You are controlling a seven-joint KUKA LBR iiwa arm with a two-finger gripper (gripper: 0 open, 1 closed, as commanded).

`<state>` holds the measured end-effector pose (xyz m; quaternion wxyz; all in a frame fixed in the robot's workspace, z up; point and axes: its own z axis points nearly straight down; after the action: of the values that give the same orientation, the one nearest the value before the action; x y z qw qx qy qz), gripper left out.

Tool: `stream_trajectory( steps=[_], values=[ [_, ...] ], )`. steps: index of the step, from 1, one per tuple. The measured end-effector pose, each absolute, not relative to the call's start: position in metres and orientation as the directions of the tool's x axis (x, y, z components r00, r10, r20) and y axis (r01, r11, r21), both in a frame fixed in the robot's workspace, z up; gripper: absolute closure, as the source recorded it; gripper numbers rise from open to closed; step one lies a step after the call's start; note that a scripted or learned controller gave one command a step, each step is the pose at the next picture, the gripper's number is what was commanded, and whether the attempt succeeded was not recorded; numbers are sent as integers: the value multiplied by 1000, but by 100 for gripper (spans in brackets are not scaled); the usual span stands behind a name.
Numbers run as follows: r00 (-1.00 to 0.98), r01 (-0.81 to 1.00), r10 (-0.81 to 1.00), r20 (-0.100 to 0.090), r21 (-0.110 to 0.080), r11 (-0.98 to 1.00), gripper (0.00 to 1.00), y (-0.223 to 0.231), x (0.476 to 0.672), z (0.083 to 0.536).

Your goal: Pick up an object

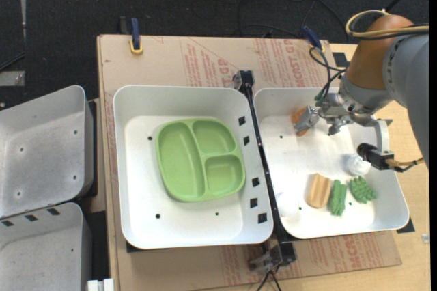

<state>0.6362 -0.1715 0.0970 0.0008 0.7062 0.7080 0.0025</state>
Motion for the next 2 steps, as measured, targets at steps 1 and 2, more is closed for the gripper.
stream_trajectory(
  steps=[1,2],
  values=[
    [-4,1000,1000,-1,3,4,100,-172,635,104],
    [1,1000,1000,-2,5,-1,100,-176,631,149]
  ],
)
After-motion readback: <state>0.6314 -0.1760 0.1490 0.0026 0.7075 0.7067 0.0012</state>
